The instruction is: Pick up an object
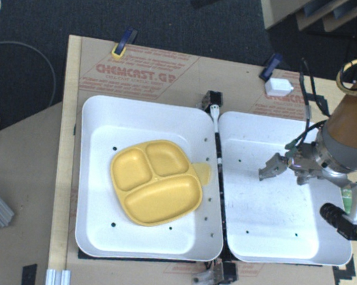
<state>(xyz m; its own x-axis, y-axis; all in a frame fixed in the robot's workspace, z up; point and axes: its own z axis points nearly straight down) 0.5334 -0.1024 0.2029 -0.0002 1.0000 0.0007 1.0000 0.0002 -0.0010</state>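
Yellow plate lies in the left bin; my gripper hangs over the right bin, spread and holding nothing. I'd cross left and grab the plate's rim.

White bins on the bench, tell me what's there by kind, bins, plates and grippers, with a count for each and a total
White bins: 2, the left bin and the right bin
Yellow divided plates: 1, the plate lying in the left bin
Grippers: 1, the gripper over the right bin
Total: 4
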